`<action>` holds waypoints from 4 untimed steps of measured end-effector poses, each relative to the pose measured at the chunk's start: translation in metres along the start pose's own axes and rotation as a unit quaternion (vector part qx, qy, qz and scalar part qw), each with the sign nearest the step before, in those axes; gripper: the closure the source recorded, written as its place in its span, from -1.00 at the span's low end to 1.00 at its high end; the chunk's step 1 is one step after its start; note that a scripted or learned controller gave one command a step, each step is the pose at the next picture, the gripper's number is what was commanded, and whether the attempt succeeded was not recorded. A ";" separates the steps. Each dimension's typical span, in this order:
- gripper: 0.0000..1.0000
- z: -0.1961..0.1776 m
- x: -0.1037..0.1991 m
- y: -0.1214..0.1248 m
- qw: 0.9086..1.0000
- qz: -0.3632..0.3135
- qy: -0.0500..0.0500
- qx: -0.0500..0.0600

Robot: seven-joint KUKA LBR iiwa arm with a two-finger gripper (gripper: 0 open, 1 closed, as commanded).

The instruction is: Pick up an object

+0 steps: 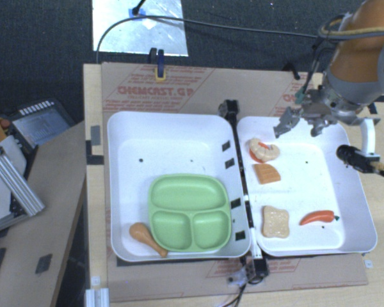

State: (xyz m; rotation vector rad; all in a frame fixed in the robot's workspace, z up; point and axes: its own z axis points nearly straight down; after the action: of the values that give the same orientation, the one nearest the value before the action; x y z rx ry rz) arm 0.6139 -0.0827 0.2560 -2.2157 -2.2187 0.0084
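My gripper hangs open over the back of the right bin, its two grey fingers spread with nothing between them. Just below and left of it lies a shrimp-like piece, white with a red stripe. An orange wedge sits right in front of that. Nearer the front lie a slice of toast and a red chilli pepper.
The left bin holds a green divided plate and a tan drumstick at its front left corner. A black divider with clips runs between the bins. A grey device stands off the bench to the left.
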 end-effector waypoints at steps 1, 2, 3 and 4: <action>-1.00 -0.005 0.000 0.002 1.000 -0.001 0.000 -0.005; -1.00 0.036 0.000 0.002 1.000 0.000 0.000 -0.003; -1.00 0.087 -0.006 -0.006 1.000 0.000 0.000 -0.003; -1.00 0.131 -0.002 0.000 1.000 0.000 0.000 -0.003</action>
State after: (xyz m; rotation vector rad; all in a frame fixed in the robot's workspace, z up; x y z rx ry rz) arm 0.6126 -0.0843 0.1250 -2.2181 -2.2227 0.0016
